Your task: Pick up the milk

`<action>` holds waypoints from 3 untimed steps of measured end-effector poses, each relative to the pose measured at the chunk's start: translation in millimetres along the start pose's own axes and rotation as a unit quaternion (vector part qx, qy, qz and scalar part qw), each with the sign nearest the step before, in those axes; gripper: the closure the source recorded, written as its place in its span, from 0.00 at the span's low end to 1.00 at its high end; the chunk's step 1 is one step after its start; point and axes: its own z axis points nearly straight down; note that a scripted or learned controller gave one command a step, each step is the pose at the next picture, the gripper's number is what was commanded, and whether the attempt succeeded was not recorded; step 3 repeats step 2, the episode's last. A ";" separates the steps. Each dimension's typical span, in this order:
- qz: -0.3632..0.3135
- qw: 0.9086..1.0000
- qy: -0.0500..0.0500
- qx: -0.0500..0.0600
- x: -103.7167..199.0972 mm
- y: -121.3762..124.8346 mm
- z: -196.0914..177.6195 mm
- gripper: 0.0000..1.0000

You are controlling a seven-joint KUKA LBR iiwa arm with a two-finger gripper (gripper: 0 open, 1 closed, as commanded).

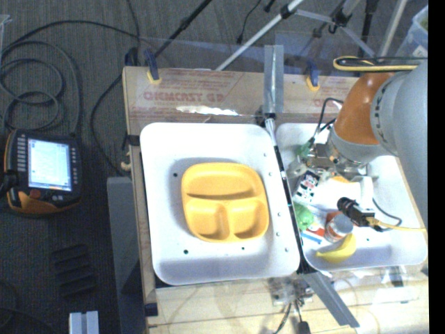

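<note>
The pincer hung low over the right bin; whether it was spread or pressed together could not be told. The milk, a small carton, lay just below and left of it, against the bin's left wall.

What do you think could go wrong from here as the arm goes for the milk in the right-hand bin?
1. The right bin is crowded: a banana, a green item and other small things lie close together, so the gripper may close on the wrong one.
2. The arm covers much of that bin, and I cannot pick out the milk, so the aim is hard to check.
</note>
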 end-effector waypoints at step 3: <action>-0.060 0.998 0.014 0.012 16.3 -29.9 -114.4 1.00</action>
